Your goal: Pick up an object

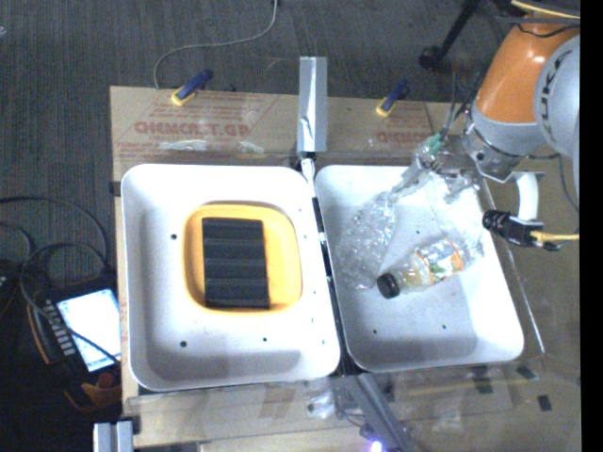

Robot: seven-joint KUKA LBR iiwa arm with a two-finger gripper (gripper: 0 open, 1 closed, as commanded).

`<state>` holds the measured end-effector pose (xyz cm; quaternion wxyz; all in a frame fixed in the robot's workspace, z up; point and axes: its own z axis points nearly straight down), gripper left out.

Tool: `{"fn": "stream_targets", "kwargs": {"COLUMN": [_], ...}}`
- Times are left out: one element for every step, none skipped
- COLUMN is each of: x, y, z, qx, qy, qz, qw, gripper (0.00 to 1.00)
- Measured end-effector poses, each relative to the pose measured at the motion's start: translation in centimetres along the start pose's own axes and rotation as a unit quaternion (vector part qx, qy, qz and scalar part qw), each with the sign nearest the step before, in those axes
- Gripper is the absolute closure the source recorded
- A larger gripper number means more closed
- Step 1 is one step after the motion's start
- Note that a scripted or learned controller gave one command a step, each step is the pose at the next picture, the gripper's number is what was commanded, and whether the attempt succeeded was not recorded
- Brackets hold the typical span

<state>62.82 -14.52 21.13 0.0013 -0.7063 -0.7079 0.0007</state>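
So the gripper (441, 158) is sitting up at the far right corner of the right bin (490, 342), and it looks like the approach step – nothing's visibly lifted, and honestly I can't tell how the jaws are set because the crumpled clear plastic (372, 229) trails right up into them. The plastic bottle (429, 266) lies on its side just below the jaws, black cap pointing away toward the bin's middle, while the yellow tray (243, 257) with the black insert is way off to the side in the left bin (151, 281). Next move, I'd guess, means dropping down over the bottle's body and squeezing across its width – it'll probably roll.
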Motion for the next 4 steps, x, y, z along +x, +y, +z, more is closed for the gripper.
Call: {"fn": "stream_targets", "kwargs": {"x": [-7.1, -7.2, -7.5, -7.3], "y": [-4.8, -5.5, -11.2, -11.0], "z": [4.9, 10.9, 10.9, 10.1], "qx": [0.0, -0.005, -0.022, -0.023], "qy": [-0.001, -0.001, -0.007, -0.007], "qz": [0.004, -0.124, -0.154, -0.155], "qw": [1.0, 0.9922, 0.9878, 0.9877], "gripper": [0.0, 0.0, 0.0, 1.0]}}
